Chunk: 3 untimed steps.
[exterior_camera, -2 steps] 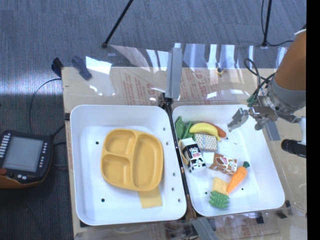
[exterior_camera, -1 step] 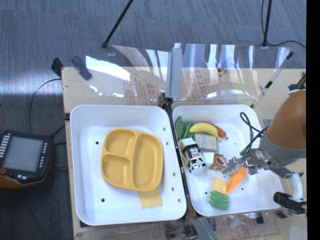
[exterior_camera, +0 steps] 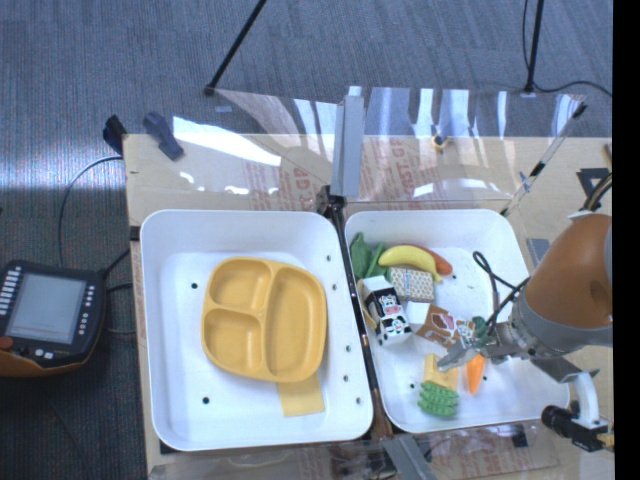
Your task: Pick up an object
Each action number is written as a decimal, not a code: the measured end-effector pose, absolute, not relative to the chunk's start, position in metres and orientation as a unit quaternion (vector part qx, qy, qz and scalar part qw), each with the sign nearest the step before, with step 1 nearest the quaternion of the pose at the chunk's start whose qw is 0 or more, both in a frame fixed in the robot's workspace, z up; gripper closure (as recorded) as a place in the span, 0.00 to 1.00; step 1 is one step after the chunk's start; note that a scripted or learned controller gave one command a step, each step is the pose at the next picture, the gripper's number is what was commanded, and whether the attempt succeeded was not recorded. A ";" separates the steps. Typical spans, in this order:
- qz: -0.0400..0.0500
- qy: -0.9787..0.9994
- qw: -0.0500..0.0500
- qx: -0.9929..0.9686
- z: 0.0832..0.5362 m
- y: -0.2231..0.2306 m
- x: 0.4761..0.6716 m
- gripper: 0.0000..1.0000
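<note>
One orange carrot (exterior_camera: 475, 372) stood upright directly under the jaws (exterior_camera: 470, 352) in the right bin (exterior_camera: 505, 230). Long axis near-to-far. Jaw spread: impossible to tell.

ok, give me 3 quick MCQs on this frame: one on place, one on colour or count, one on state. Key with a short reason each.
1. Where is the yellow tray?
A. in the left bin
B. in the right bin
C. on the floor

2. What colour is the banana?
A. red
B. yellow
C. blue

3. How does the tray lie?
A. flipped, underside up
B. standing on edge against the bin wall
C. flat, compartments facing up

Key:
1 A: the tray sits in the left bin, over a flat yellow piece near the front edge.
2 B: the banana is yellow, lying at the back of the right bin beside green leaves.
3 C: all three compartments show from above.

The gripper is low in the right bin, near the carrot.
</note>
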State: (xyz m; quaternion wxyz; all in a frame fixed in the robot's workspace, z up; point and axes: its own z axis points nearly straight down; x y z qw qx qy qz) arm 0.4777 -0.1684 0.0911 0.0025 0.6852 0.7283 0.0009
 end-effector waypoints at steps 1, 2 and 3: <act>0.001 0.726 0.001 0.687 0.099 -0.169 0.477 1.00; -0.001 0.673 -0.002 0.739 0.096 -0.211 0.503 1.00; 0.003 0.674 0.002 0.739 0.199 -0.138 0.532 1.00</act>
